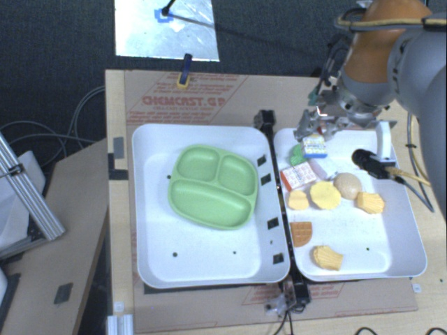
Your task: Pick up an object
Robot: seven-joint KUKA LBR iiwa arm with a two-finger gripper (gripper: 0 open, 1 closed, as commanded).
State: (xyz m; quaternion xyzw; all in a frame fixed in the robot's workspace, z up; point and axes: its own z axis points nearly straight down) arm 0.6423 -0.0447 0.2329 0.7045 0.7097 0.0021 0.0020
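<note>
Status: arm (391,54) is in from the right, with the gripper (316,130) low over the back-left corner of the right bin (405,250). Can't tell from here how far it's open or whether it has hold of anything, the detail is too small and cluttered at this angle. Right at its tip is a small white-and-blue box (314,147). Touching the gripper or just under it, can't say which. The box is beside a green piece (298,155). The other items cluster just in front: red-and-white packet (299,176), pale yellow disc (325,195) with a small yellow chunk (298,200) at its left, beige egg-shaped item (348,184), ridged yellow piece (370,202). Nearer the front, apart from that cluster: orange-brown wedge (301,233) by the bin's left wall, and a second ridged yellow bit (327,257). Left bin (150,257) holds one green divided plate (213,185), lying flat, roughly centred. Both bins sit on a cardboard sheet (188,93) with red lettering.
</note>
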